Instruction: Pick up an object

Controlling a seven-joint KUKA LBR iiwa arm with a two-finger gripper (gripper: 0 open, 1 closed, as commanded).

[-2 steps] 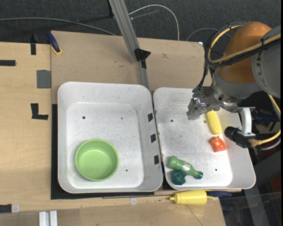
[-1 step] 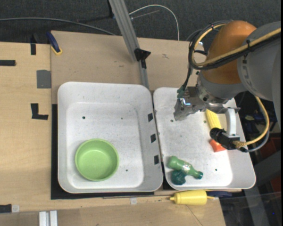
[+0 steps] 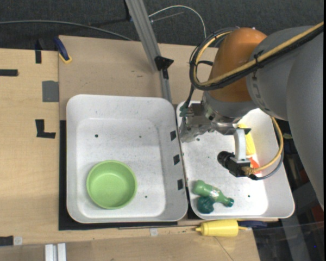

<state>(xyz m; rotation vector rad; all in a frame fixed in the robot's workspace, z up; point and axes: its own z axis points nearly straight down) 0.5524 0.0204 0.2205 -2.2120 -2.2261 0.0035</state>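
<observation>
Arm (image 3: pixel 261 75): I see it come in from the right and bend over the right bin, its orange band above the far half of that bin, covering much of the bin's floor.
Bench (image 3: pixel 22 162): tan wood with black tape marks on the left.
Left bin (image 3: pixel 119 110): white, and I count one thing in it.
Right bin (image 3: pixel 274 203): white, touching the left bin along the middle seam.
Green bowl (image 3: pixel 112 184): upright in the near left corner of the left bin.
Gripper (image 3: pixel 193 125): low at the far left corner of the right bin, close to the seam; I cannot tell how it is set.
Yellow bottle (image 3: pixel 220 228): lying on the bench just beyond the right bin's near rim.
Green toy (image 3: pixel 211 194): lying near the right bin's near left corner, well apart from the gripper.
Cables (image 3: pixel 236 165): a black plug and yellow piece hang over the bin's middle.
</observation>
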